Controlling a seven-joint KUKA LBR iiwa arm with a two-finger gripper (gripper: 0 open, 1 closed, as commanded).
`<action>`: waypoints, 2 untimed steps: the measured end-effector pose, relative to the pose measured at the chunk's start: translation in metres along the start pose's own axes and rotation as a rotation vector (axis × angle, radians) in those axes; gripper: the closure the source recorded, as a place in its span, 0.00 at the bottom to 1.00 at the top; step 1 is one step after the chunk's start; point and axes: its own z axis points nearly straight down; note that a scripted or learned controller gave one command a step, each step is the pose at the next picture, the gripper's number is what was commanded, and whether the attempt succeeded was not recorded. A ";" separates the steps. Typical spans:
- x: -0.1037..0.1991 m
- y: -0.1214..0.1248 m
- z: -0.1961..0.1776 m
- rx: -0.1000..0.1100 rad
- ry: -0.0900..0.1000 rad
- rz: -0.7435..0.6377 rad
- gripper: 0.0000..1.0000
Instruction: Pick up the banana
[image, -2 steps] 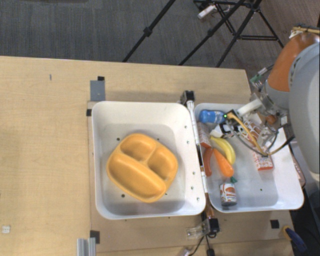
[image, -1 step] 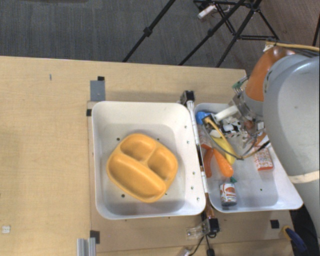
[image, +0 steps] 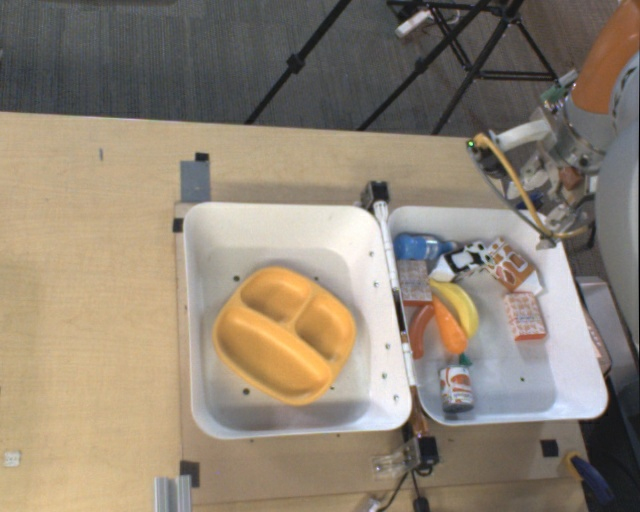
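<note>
The yellow banana (image: 460, 302) lies in the middle of the right bin (image: 580, 400), curved, with an orange carrot (image: 449, 329) resting against its lower left side. My gripper (image: 563, 186) hangs at the end of the grey arm above the bin's far right corner, well up and to the right of the banana. Cables and the wrist housing crowd around it. Nothing from the bin is seen in it.
Around the banana lie a blue packet (image: 418, 247), a black-and-white toy (image: 470, 259), two small orange cartons (image: 512, 267) (image: 524, 317), a red-orange piece (image: 419, 330) and a small bottle (image: 457, 387). The left bin (image: 210, 400) holds a yellow divided plate (image: 285, 332).
</note>
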 end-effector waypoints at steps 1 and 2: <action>0.019 -0.078 0.077 0.003 -0.005 -0.131 0.00; -0.057 -0.053 0.105 0.003 -0.003 -0.341 0.00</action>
